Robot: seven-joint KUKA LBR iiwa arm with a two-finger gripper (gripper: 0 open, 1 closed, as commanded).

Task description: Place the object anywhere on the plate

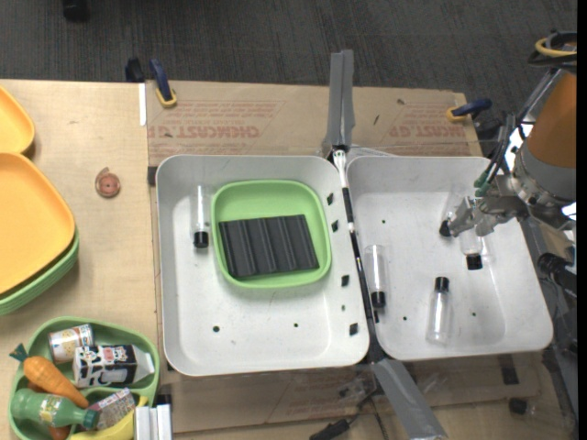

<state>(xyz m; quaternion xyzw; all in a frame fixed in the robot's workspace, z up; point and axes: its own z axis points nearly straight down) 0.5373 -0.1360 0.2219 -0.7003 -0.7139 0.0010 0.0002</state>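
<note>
Nearest the lens sat a green bowl (87,323) of toy food on the surface (110,273), with orange dishes (32,223) behind it at the far left; neither mattered. Left bin (174,319) held one capped vial (200,211) just beside the green plate (271,188), apart from its rim. A black ribbed mat (271,246) covered most of the plate's floor. Right bin (514,333) held two more. Wall vial (373,269) lay along that bin's left wall (359,236), cap toward the camera. Open-floor vial (439,314) had its long axis running roughly near-to-far, cap at the far end. Jaws (470,235) hung over the right bin's far half, to the right of and beyond the open-floor vial, not touching it; couldn't tell whether they were apart or together. My read: open-floor vial was the nearer pick, so the closing line needed to cross its axis, i.e. left-right in view. Plate lay well to the left, over in the other bin.
</note>
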